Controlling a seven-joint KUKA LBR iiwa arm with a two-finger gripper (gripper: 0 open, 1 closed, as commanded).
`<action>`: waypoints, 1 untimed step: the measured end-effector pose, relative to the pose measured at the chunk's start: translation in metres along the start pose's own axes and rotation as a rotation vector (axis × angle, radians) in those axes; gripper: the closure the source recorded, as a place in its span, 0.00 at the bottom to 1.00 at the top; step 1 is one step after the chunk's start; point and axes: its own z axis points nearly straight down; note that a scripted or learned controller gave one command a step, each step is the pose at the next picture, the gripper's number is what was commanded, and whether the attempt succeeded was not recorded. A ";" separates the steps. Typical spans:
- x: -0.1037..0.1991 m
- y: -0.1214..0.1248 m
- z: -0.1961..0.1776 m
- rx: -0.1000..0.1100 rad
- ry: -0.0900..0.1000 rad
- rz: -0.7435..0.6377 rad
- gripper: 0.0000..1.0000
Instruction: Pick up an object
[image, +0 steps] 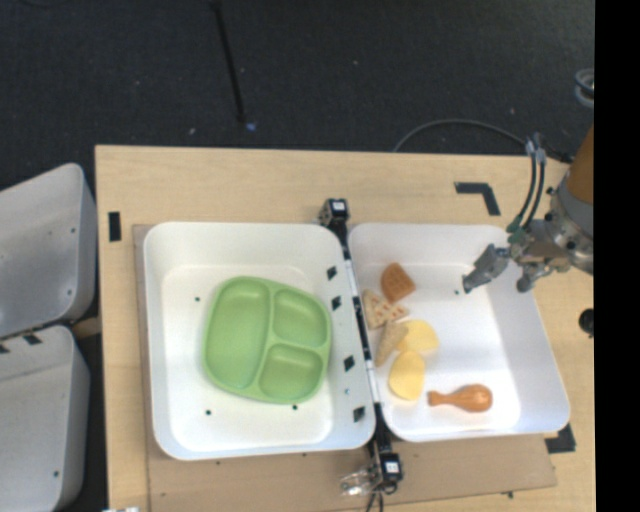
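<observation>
the claw (505, 270) is hanging over the upper right part of the right bin (530, 340), and its two fingers are standing apart, with nothing between them. one finger (484, 270) is pointing to the left and down, toward the middle of the bin. the grey arm (570, 215) is coming in from the right side.

the food pieces are lying lower and more to the left than the claw, all apart from it. the nearest one is the brown square piece (397, 282), which is resting near the upper left of this bin. just under it the tan cracker piece (380, 310) is lying beside the left wall. two yellow pieces are sitting further down, the upper one (419, 338) touching the lower one (406, 377). the chicken leg (464, 398) is lying near the bottom of the bin, well apart from the claw.

in the left bin (180, 420) a green tray (267, 340) with three sections is lying flat. both bins are standing on a wooden bench (250, 185).
</observation>
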 end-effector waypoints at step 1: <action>0.000 0.002 -0.006 -0.010 -0.002 -0.003 0.00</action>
